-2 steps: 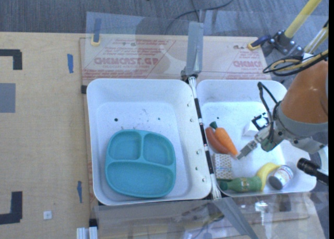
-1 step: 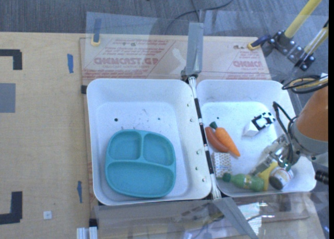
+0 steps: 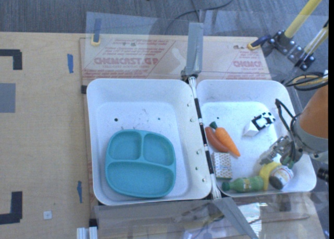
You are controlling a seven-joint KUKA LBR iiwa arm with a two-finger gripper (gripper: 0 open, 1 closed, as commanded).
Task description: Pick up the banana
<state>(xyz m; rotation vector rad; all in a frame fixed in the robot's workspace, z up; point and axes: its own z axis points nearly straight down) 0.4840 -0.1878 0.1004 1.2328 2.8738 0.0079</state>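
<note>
Now the gripper point(image 3: 279, 155) hangs low over the right bin's point(image 3: 235, 89) front right corner, just above the banana point(image 3: 267, 170). Whether it pinches anything, I cannot tell. It should close gently around the banana's middle.

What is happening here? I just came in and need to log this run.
A grey arm with an orange band reaches from the right into the right-hand bin. Its gripper sits low in the bin's near right corner, just above the banana. Nearby lie a green bottle, a carrot and a small jar. The left bin holds a teal divided plate. The banana looks not yet lifted.
</note>
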